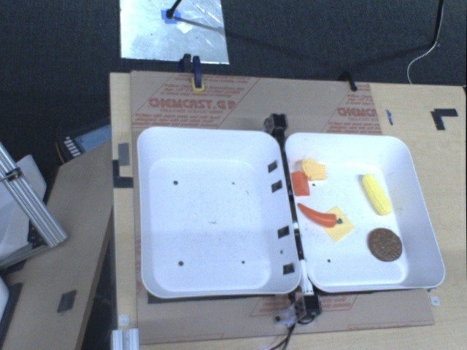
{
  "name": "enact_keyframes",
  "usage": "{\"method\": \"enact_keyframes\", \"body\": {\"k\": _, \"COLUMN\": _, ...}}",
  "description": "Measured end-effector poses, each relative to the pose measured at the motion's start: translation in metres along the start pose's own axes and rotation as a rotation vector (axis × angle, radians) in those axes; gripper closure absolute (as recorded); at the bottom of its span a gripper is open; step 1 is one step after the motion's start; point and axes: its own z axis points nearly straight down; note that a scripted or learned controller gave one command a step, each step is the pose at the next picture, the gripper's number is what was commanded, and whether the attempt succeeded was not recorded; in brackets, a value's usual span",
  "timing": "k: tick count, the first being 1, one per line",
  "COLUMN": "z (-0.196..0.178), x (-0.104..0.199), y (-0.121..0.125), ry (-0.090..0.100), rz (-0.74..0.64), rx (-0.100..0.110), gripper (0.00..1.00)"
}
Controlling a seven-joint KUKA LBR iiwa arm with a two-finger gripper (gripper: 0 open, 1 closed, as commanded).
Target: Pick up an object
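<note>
The right bin (416,170) holds several small toy foods. A yellow corn cob (376,194) lies near its right side. A brown round patty (384,244) sits at the front right. A red chili pepper (317,214) rests partly on a flat yellow cheese slice (339,228). A small red-orange block (300,183) lies close to the divider, with a yellow-orange chunk (314,169) just behind it.
The left bin (157,152) stands beside the right one, joined by a black-clipped divider (284,195). Both rest on a cardboard sheet (219,100) over the wooden bench. A shiny metal plate (173,19) lies on the dark floor behind. An aluminium frame (29,203) stands at the left.
</note>
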Motion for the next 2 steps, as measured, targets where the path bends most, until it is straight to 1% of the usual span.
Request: {"method": "enact_keyframes", "body": {"k": 2, "z": -0.023, "x": 0.001, "y": 0.001, "ry": -0.003, "rz": -0.012, "rx": -0.007, "gripper": 1.0}}
